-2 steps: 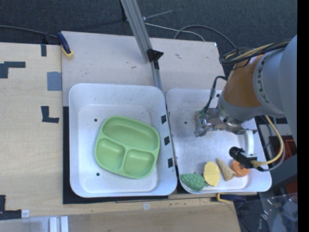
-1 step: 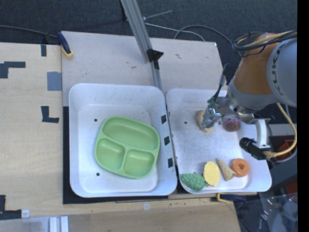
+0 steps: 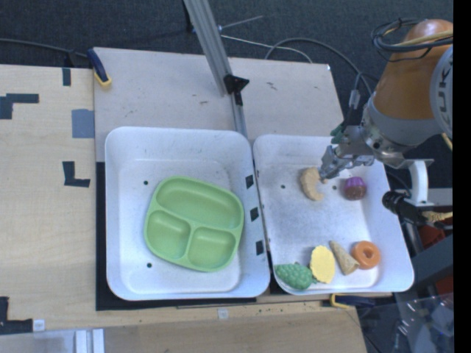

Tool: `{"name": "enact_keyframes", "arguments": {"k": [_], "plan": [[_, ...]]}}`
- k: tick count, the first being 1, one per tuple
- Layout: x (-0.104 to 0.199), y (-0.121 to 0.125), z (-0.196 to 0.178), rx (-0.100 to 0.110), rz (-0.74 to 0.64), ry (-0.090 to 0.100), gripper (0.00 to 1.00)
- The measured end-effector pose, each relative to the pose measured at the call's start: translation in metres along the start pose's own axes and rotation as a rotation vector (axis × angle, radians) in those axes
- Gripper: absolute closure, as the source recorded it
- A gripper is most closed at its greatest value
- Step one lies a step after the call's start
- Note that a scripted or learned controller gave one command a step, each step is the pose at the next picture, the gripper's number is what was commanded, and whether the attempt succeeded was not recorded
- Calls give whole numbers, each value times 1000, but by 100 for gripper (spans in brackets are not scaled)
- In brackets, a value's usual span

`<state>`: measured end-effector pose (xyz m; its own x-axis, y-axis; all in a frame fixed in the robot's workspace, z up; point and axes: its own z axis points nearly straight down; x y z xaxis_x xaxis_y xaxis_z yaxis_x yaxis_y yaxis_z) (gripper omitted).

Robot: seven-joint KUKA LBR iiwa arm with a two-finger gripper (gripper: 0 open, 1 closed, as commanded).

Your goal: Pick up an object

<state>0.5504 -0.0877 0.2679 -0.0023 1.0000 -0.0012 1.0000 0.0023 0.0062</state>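
Arm: grey, orange band above the wrist, entering from the view's right, angled down and to the left. Gripper: dark, at the arm's low left end, pointing down-left. Whether it grips anything cannot be told.

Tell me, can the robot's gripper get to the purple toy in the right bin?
Probably yes. The gripper hangs just left of the purple toy, above the tan piece. Nothing lies on top of the purple toy, and bare bin floor surrounds it.
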Motion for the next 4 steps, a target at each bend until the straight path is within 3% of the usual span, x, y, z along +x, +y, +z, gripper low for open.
{"name": "enact_keyframes", "arguments": {"k": [1,2,4], "plan": [[0,1,-21,5,1,1,100],[53,19,-1,9,-4,2,100],[138,66,4,6,-3,1,100]]}}
